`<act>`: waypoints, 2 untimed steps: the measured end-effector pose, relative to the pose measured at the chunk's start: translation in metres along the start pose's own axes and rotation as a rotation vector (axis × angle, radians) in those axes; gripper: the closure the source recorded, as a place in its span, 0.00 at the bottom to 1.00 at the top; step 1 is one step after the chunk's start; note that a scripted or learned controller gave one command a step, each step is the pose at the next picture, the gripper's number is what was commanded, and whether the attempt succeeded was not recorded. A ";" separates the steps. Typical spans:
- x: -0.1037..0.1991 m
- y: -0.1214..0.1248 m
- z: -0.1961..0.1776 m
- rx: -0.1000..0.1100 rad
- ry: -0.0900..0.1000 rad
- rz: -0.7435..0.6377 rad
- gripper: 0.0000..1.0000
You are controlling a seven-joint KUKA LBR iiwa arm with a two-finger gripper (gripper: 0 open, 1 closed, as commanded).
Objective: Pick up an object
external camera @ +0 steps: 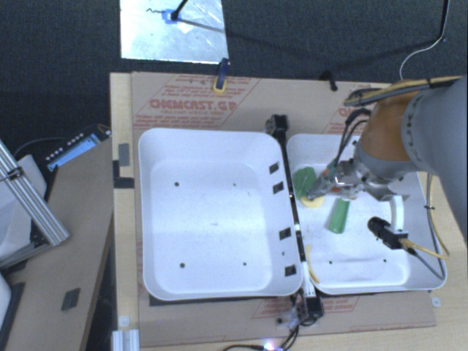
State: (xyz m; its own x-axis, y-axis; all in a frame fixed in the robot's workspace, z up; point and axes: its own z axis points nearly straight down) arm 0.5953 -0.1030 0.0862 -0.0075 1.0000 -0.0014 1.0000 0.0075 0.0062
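In the right bin (365,269) lie a green cylinder (338,216), a rounded green piece (303,178) and a small yellow piece (314,202), all close to the bin's left wall. My gripper (320,189) hangs low over the left part of this bin. It is just right of the rounded green piece and above the yellow one. The wrist hides part of the bin's back. I see nothing clearly held between the fingers.
The left bin (157,196) sits beside the right one, with a row of black clips (281,189) along their shared wall. A shiny metal sheet (172,20) lies beyond the bench's far edge. A side table (66,225) stands to the left.
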 end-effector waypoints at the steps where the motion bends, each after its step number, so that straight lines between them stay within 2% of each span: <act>1: -0.046 -0.004 0.001 0.003 -0.001 0.009 0.00; 2: 0.024 -0.043 0.002 0.009 0.005 0.000 0.00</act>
State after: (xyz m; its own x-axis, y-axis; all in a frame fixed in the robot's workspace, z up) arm 0.5520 -0.0798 0.0837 -0.0076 1.0000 0.0032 1.0000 0.0076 -0.0030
